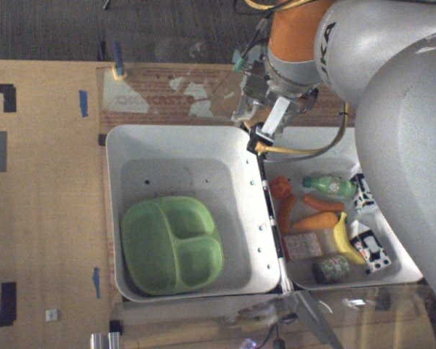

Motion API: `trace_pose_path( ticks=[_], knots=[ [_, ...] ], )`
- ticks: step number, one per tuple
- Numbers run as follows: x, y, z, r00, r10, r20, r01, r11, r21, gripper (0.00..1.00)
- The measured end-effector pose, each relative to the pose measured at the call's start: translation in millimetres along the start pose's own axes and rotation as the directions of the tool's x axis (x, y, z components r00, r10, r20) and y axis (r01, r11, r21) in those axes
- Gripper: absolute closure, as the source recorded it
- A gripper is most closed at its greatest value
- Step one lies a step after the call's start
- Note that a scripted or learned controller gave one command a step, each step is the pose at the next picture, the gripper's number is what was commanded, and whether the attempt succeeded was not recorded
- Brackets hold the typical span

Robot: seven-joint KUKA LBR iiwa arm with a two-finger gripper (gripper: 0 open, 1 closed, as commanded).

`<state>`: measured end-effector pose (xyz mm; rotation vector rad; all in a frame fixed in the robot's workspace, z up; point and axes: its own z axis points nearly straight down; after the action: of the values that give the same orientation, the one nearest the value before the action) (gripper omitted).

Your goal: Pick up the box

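Over the far end of the middle rim (pixel 270 209), where the two bins meet, hangs the gripper (pixel 247 111), and honestly I can't tell from this angle whether it's open or closed. Nothing is visibly held in it.

The box (pixel 303 246), which I'm taking to be the flat pinkish one, lies just beside that rim on the crowded side, down toward the near end. So the gripper is well apart from it, at the opposite end of the rim. My guess is the pick hasn't started yet.

It looks like a tight spot. A carrot (pixel 316 221) lies right against the box's far edge, a banana (pixel 341 233) curves along the side away from the rim, and a dark can (pixel 330 269) sits near its near corner. The only open edge seems to be the one facing the rim, and the bin wall crowds that. Lying flat, it probably wants a straight-down approach.

Across the rim, the other bin (pixel 182 151) has just a green divided plate (pixel 173 244) and plenty of bare floor. Farther from the rim than the banana, two black-and-white cartons (pixel 370 249) sit partly under the arm (pixel 363 42).
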<state>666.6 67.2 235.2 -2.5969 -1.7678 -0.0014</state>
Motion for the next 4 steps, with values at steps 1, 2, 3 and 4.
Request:
trace_pose_path(
  ticks=[1, 2, 3, 4],
  knots=[
    [90.0, -59.4, -22.7, 0.999, 0.046, 0.001, -0.046, 0.999, 0.000, 1.00],
    [109.7, -44.0, -34.2, 0.998, 0.070, 0.001, -0.070, 0.998, 0.000, 1.00],
    [94.1, -47.4, -28.5, 0.992, 0.122, 0.004, -0.122, 0.992, 0.004, 1.00],
    [111.1, -43.9, -26.6, 0.990, 0.138, 0.001, -0.138, 0.990, -0.001, 1.00]
  ],
)
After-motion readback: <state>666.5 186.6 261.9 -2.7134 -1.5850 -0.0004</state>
